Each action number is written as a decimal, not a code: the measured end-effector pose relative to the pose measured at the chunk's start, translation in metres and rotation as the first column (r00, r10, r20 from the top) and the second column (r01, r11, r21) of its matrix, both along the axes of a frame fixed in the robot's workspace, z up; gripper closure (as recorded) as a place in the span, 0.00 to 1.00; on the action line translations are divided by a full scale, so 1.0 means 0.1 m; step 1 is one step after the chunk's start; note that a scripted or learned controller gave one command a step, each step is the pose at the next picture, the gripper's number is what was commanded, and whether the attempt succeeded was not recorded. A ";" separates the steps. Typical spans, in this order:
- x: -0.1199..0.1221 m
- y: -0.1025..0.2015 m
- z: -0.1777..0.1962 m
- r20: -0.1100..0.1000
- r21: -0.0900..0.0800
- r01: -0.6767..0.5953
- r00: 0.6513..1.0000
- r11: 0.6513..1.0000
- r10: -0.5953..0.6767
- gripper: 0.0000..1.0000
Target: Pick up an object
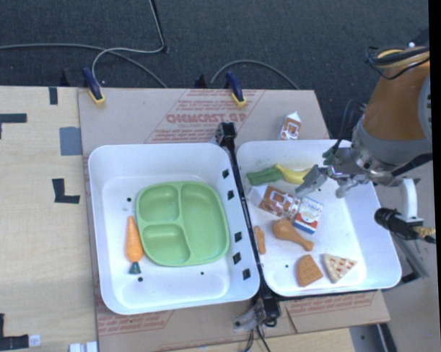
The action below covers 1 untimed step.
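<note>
Reaching in from the right, the grey two-finger gripper (312, 181), jaws apart and holding nothing, hangs over the right white bin (383, 271), and we judge the small white-and-blue carton (308, 213) just below-left nearest.

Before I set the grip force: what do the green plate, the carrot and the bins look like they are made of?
Green plate: likely hard plastic, matte, one even colour with moulded compartments. Carrot: probably toy plastic, smooth, flat orange with a dark green tip. Left bin and right bin: seemingly thin white plastic, slightly glossy, with rounded rims. These are judged by look alone.
</note>
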State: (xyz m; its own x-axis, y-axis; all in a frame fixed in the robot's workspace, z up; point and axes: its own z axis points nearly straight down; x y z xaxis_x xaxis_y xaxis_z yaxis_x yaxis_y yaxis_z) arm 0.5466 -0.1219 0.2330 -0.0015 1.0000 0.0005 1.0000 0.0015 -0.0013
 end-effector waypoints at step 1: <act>0.22 0.01 -1.34 0.013 -0.002 -0.001 1.000 1.000 0.001 0.00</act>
State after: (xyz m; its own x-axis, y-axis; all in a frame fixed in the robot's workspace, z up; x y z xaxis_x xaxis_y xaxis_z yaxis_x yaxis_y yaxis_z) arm 0.5685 -0.1207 0.0989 -0.0020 1.0000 -0.0017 0.9999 0.0021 0.0116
